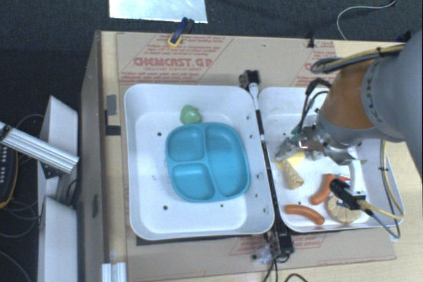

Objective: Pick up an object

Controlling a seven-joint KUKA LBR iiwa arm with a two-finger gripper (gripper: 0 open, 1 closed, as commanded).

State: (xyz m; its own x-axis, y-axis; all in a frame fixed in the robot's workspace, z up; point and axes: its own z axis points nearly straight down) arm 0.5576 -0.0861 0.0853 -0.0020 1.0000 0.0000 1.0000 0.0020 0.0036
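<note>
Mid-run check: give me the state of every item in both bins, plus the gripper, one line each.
Blue divided plate: flat in the left bin, compartments bare.
Green item: loose, touching the plate's far edge.
Yellow-tan food piece: lying in the right bin, just below the gripper.
Two sausages: lying loose near the front.
Round biscuit: front right corner, partly covered.
Gripper: low over the right bin.

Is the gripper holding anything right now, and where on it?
Cannot be told. The gripper sits low over the yellowish food piece in the right bin, but nothing is visibly between its tips.
</note>
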